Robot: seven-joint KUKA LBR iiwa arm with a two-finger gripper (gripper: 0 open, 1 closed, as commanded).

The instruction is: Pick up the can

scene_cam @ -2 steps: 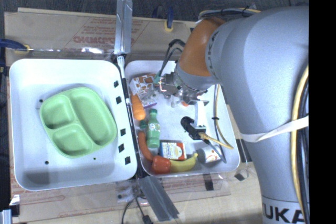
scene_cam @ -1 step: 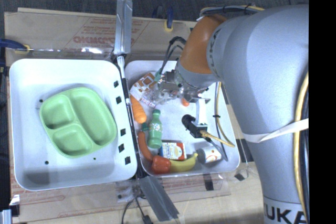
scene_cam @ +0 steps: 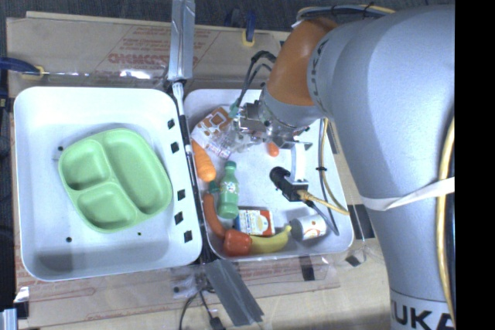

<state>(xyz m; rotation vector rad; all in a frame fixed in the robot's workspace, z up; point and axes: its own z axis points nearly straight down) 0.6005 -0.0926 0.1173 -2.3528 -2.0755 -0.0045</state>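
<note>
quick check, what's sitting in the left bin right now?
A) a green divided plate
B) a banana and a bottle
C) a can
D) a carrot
A: the left bin holds a green divided plate with three compartments, while the banana, green bottle and carrot all lie in the right bin.

cam: single, fixed overhead | slanted down on both bins (scene_cam: 31, 189) | arm (scene_cam: 387, 112) enters right

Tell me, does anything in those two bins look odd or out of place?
Nothing looks spilled or broken. The right bin is just a jumble: the can lies on its side by the banana, while the green plate sits alone in the left bin.
</note>
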